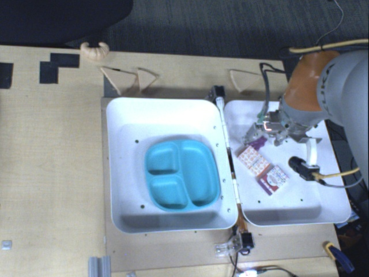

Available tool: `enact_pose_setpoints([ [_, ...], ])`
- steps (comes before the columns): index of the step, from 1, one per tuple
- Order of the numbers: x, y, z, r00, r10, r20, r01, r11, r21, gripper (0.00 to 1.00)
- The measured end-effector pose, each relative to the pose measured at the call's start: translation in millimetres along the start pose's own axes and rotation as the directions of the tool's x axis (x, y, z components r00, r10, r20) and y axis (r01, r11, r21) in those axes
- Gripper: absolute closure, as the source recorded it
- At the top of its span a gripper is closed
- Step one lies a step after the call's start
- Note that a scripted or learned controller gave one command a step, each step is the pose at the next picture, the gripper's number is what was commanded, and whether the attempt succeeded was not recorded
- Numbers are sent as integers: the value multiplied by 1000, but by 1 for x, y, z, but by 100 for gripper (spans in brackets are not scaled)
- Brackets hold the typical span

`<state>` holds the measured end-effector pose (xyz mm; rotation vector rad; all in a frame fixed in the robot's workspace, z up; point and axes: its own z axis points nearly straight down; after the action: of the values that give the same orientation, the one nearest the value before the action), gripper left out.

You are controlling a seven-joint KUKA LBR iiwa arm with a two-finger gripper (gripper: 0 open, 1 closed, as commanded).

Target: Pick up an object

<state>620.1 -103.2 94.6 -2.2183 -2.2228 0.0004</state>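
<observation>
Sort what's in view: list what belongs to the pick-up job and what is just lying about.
Belongs to the job:
- pincer, over the right bin
- checked packet, closest to the pincer
- maroon packet, beside the checked one

Probably just lying about:
- blue divided tray, in the left bin, away from the pincer

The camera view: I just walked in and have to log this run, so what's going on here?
The arm reaches in from the right, its gripper low in the right bin, close beside a pink patterned packet. A dark red packet lies next to that one. Both rest on the bin floor; neither is lifted. The left bin holds a blue divided tray.
</observation>
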Motion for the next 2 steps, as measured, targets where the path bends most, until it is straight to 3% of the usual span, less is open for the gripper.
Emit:
enact_pose_setpoints([
  [1, 1, 2, -13, 1000, -1, 0, 1, 1000, -7, 100],
  [2, 1, 2, -13, 1000, -2, 0, 2, 1000, -7, 0],
])
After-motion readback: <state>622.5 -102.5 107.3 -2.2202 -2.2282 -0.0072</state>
